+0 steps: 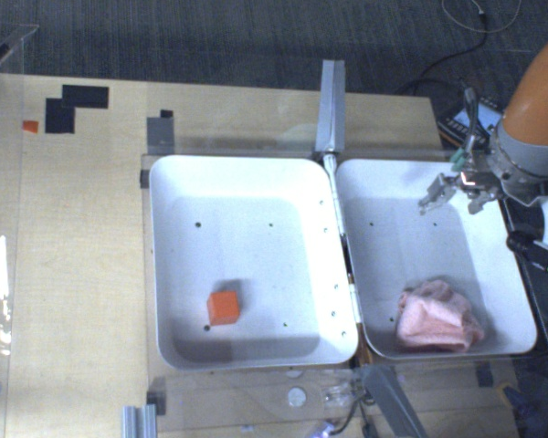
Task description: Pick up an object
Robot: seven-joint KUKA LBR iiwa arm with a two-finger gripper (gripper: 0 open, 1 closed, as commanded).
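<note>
An orange block point(224, 307) lies in the left bin point(173, 245), near its front left. A crumpled pink cloth point(438, 316) rests in the right bin point(384, 245), at its front. My gripper point(455, 195) hangs over the back right part of the right bin, well behind the cloth, with its fingers spread open and nothing between them. The arm's orange band point(541, 99) shows above it at the right edge.
A grey metal post point(331, 108) stands behind the seam between the two bins. Black blocks point(73, 106) and a small orange square point(30, 127) sit on the bench at far left. Cables run behind the right bin.
</note>
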